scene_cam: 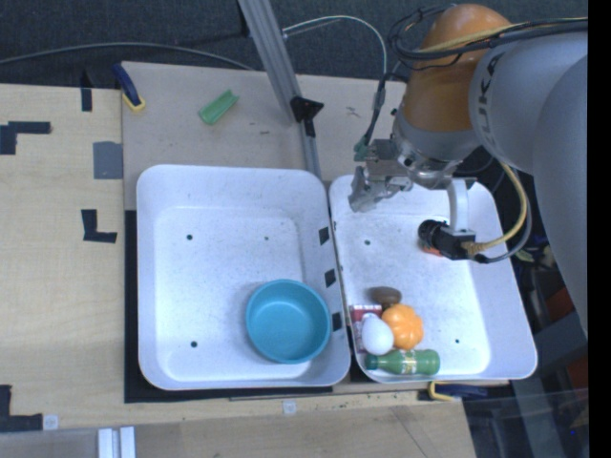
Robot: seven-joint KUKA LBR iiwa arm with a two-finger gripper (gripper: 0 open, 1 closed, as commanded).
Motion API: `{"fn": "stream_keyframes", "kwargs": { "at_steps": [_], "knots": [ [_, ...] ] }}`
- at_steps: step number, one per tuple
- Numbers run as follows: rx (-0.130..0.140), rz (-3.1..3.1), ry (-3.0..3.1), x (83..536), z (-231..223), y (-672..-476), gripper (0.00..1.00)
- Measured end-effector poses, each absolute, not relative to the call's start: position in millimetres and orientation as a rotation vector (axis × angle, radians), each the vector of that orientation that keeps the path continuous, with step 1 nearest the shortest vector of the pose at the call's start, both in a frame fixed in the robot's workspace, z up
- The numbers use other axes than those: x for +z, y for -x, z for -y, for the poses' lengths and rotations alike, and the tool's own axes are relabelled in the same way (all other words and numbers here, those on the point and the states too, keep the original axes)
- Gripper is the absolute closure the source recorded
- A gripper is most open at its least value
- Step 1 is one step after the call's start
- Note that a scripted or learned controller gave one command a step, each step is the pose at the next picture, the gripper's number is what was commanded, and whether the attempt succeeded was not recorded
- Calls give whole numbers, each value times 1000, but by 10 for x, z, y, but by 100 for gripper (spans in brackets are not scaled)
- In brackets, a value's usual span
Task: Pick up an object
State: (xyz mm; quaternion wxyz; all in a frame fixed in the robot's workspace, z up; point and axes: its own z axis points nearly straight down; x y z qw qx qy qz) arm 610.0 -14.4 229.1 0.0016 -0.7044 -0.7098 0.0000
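Gripper: 2-finger metal gripper (366, 195) at the end of the grey arm w/ orange band (456, 65); sits over the far-left corner of the right bin, near the divide btwn bins. Can't tell how wide it stands or whether it is closed; nothing visible in its grasp, contact w/ bin floor unclear.
Bins: 2 shallow white plastic bins side by side, left bin (181, 198) and right bin (496, 342).
Left bin contents: 1 round blue plastic bowl (287, 321), upright, in the near-right part, close to the wall shared w/ right bin.
Right bin contents: 5 small items bunched in the near-left corner, well apart from gripper:
- 1 small brown oval lump (386, 296), farthest back of the bunch
- 1 orange round fruit-like ball (404, 325), just in front of the brown lump
- 1 white egg-shaped object (377, 336), touching the orange ball on its left
- 1 small red-and-white box (362, 311), partly hidden behind the egg
- 1 green bottle (405, 363) lying on its side along the near wall
Bench, beyond the bins: 1 flat green block (218, 107); 1 blue-and-yellow clamp (127, 88) at the board's far-left corner; 1 slanted grey metal pole (272, 55).
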Motion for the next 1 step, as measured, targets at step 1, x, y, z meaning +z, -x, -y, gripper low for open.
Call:
{"fn": "stream_keyframes", "kwargs": {
  "at_steps": [1],
  "knots": [
    [1,2228,2210,2282,-491,-5954,100]
  ]
}}
